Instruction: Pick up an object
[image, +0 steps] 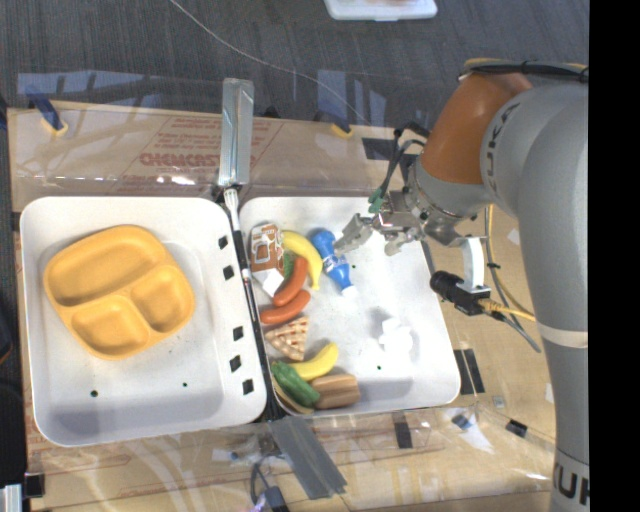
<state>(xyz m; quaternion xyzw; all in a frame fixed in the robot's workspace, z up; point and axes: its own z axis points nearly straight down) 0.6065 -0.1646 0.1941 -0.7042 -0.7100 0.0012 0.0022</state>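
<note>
While I watch from above, the nearest things in the right-hand shallow white bin (430, 370) are a brown sausage-shaped toy (336, 391), a dark green pickle-like toy (295, 384) and a small yellow plastic banana (318, 361), bunched at its front left corner. Behind them lie a tan toast-like wedge (287, 340), an orange-red hot dog toy (288, 290) and a larger yellow plastic banana (303, 257). A crumpled white scrap (397, 335) sits apart, mid-bin. Farther back, the blue and white plastic bottle (333, 259) lies tilted, just left of and below my two-finger metal gripper (372, 233), which hovers over the bin's far edge. I cannot tell whether its fingers are spread or closed. The left-hand white bin (60, 400) carries a yellow three-compartment plastic plate (117, 290).
</note>
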